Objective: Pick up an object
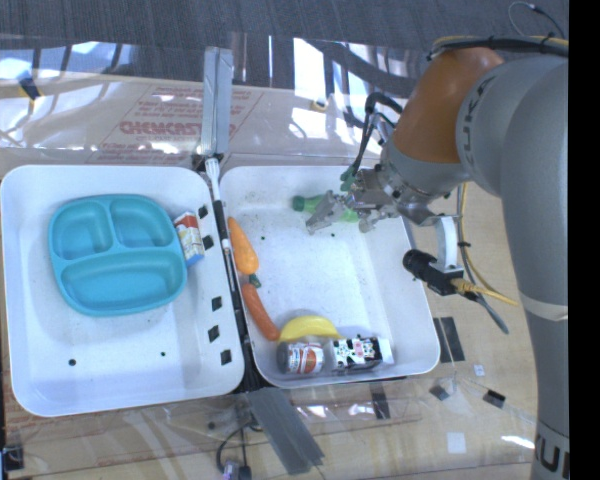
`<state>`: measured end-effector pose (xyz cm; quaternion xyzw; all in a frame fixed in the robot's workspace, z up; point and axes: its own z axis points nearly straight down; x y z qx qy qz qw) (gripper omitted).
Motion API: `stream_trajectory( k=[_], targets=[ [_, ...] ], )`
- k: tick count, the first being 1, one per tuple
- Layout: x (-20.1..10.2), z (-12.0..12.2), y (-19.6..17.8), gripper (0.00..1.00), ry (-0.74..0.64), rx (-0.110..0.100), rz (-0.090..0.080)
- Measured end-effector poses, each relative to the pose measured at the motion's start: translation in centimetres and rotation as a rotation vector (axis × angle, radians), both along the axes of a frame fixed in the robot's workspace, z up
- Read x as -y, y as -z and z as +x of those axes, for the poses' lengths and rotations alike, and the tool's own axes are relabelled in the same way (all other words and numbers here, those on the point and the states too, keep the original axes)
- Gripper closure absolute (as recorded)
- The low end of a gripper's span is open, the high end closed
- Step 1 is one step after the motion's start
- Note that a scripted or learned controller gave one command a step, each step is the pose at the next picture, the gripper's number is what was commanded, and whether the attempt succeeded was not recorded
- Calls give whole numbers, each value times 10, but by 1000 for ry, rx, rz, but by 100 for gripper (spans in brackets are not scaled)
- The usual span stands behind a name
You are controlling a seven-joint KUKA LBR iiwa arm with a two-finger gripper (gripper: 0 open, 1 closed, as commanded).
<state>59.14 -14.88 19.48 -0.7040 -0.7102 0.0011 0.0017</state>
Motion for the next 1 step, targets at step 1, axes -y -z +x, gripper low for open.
stream_trajectory(
  k=[1],
  targets=[
    [54, 22, 71, 0, 34, 0, -1]
  ],
)
